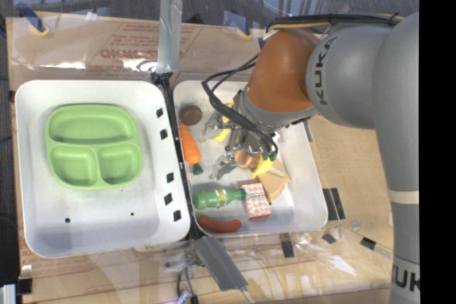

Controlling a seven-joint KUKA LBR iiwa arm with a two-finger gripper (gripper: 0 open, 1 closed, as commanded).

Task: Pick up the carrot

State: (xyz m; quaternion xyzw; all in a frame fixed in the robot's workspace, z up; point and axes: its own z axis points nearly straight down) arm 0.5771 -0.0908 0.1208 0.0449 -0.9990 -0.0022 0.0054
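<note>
Two shallow white bins sit side by side; left bin (43, 224) holds a green three-compartment plastic tray (92, 144). Orange tapered carrot (189, 147) w/ green stem end lies in right bin (313, 189), against its left wall, just below a round brown ball (190, 114). Metal two-finger claw (222, 146) hangs just right of carrot, fingers spread, nothing between them, not touching it. Green plastic bottle (217, 198) lies below carrot, near bin's front.
</note>
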